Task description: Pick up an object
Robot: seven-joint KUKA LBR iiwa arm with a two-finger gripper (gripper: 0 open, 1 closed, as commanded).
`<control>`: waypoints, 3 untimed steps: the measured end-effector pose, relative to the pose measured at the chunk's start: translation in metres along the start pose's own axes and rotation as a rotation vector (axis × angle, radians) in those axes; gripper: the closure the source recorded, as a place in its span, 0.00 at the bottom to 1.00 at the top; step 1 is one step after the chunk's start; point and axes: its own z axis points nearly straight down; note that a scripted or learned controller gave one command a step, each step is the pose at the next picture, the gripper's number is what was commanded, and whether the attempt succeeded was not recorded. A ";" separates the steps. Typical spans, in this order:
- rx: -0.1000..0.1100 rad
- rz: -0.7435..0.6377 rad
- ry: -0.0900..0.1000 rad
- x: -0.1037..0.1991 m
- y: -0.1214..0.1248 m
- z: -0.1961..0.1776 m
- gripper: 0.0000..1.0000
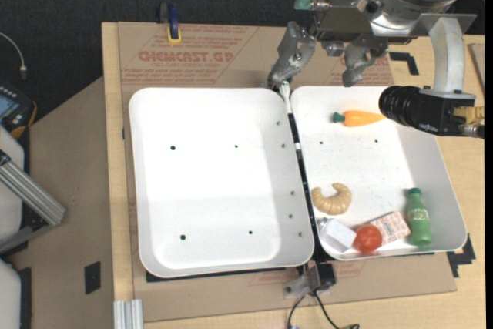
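Camera view is showing the two-finger metal gripper (322, 67) hanging above the far rim of the right white bin (431, 158), its fingers (286, 65) spreading wide apart and gripping nothing. Well apart from them, the orange toy carrot (359, 118), curled tan croissant (332, 198), red tomato (368, 238) and green bottle (418, 216) are lying inside that bin.

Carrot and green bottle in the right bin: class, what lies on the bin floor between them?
In the camera view, bare white bin floor lies between the carrot and the green bottle; the croissant sits off to the left of that line.
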 end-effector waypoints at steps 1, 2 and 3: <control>0.001 -0.002 0.001 0.086 0.000 0.001 0.00; -0.004 0.006 0.002 0.081 0.001 -0.011 1.00; 0.012 0.009 -0.006 0.080 0.000 0.060 1.00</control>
